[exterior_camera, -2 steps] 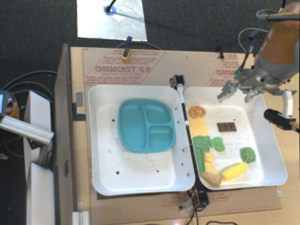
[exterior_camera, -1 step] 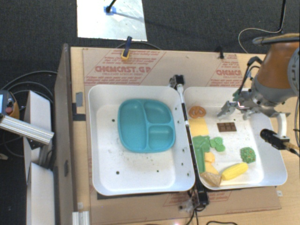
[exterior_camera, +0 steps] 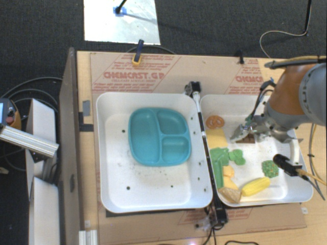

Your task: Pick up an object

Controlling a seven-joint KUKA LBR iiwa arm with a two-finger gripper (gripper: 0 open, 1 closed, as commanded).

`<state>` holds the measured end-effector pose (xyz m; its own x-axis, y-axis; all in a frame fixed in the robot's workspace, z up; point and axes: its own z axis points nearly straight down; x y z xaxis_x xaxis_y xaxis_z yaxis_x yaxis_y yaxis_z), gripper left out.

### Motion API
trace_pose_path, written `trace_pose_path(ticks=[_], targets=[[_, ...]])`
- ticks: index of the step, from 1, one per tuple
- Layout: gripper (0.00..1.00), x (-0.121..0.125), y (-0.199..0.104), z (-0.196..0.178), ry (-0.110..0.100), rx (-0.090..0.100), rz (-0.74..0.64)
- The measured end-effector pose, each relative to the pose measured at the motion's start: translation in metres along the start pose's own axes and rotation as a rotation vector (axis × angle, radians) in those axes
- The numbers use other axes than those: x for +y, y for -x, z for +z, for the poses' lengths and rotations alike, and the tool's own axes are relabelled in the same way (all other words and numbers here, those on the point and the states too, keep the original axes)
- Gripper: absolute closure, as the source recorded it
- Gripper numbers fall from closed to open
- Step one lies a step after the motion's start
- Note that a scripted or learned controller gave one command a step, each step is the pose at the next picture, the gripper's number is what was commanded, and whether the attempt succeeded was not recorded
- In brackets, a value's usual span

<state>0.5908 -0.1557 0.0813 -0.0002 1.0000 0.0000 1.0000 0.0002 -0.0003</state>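
On the worktop [exterior_camera: 127,70], the left bin [exterior_camera: 110,152] holds a teal divided plate [exterior_camera: 158,137]. In the right bin [exterior_camera: 301,188], the claw [exterior_camera: 245,133] hangs near the middle; I cannot tell its state. A green block [exterior_camera: 219,154] lies just beside it toward the front edge, a yellow corn cob [exterior_camera: 255,186] nearer the front, a pretzel [exterior_camera: 215,121] near the far-left corner

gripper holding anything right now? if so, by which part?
Cannot be told. The gripper is down in the right bin over a small dark item, but the view is too blurred to show anything between its fingers.
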Motion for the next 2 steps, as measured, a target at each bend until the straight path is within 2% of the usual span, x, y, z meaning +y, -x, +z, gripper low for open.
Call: trace_pose_path(ticks=[1,2], targets=[[1.0,0.002,-0.001,-0.015,0.006,-0.001,-0.001],[1.0,-0.009,-0.119,-0.108,0.007,0.003,-0.013]])
